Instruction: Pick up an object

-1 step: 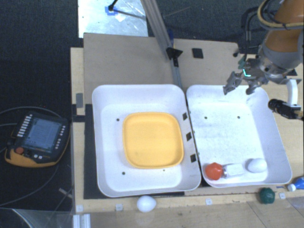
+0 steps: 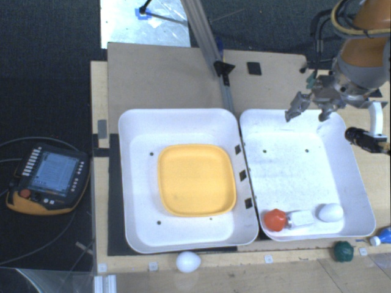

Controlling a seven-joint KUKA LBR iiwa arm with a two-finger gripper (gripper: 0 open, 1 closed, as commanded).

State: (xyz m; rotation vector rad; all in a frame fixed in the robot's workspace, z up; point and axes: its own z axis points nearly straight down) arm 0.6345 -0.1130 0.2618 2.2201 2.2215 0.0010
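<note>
the gripper [image 2: 310, 110], fingers spread apart and empty, hovers at the right bin's [image 2: 348, 163] far edge, well apart from the orange ball [image 2: 275, 220] in the near left corner

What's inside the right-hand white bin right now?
Along the near edge of the right bin lie an orange ball, a small white piece and a white egg-shaped object. Anything beneath them is covered.

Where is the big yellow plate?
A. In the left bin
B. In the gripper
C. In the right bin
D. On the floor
A. The yellow plate lies flat in the middle of the left bin, while the gripper is over the far edge of the right bin.
</note>
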